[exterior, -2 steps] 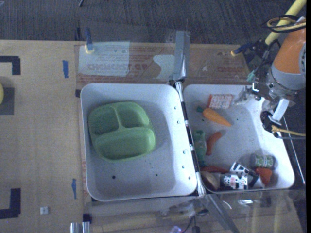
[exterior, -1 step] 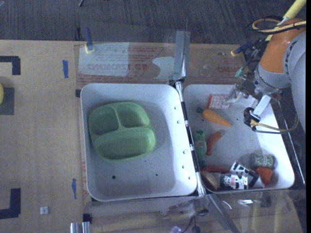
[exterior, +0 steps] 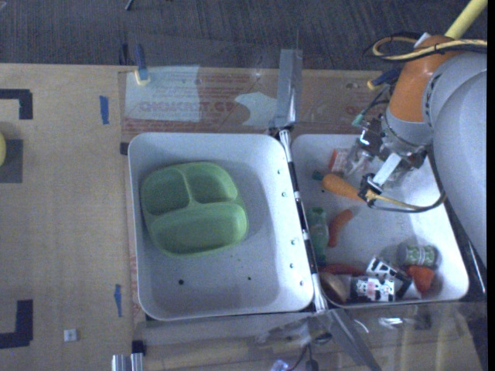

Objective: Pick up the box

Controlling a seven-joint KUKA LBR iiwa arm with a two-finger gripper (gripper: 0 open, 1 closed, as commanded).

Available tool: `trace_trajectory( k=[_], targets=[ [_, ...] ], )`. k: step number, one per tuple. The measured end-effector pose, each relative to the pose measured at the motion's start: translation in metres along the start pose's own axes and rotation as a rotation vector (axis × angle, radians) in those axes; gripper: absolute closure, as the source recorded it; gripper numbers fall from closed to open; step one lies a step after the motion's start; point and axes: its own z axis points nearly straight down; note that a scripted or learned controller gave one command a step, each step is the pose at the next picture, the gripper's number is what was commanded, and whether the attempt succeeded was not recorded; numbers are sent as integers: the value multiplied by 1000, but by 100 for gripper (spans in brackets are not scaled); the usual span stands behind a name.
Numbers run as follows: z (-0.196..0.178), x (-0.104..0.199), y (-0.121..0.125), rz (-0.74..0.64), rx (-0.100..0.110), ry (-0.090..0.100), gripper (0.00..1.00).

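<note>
While the gripper [exterior: 362, 154] hangs over the far end of the right bin [exterior: 456, 230], whether it is released or clenched cannot be told. The box [exterior: 338, 161], judged to be the red-and-white pack just beside it, lies near a carrot [exterior: 340, 185]. Centre over the box alone before descending.

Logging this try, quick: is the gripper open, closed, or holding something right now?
Gripper: cannot be told from this view. It is above the far end of the right bin, apart from the black-and-white box at the near end.

Lab: robot arm [exterior: 458, 114], taped bench [exterior: 69, 230] w/ bins [exterior: 209, 300].
</note>
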Motion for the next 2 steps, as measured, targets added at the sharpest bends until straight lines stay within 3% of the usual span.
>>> trace_trajectory(
  k=[1, 2],
  targets=[
    [0, 0, 0, 0, 0, 0, 0],
    [-11, 7, 0, -5, -10, 13, 100]
  ],
)
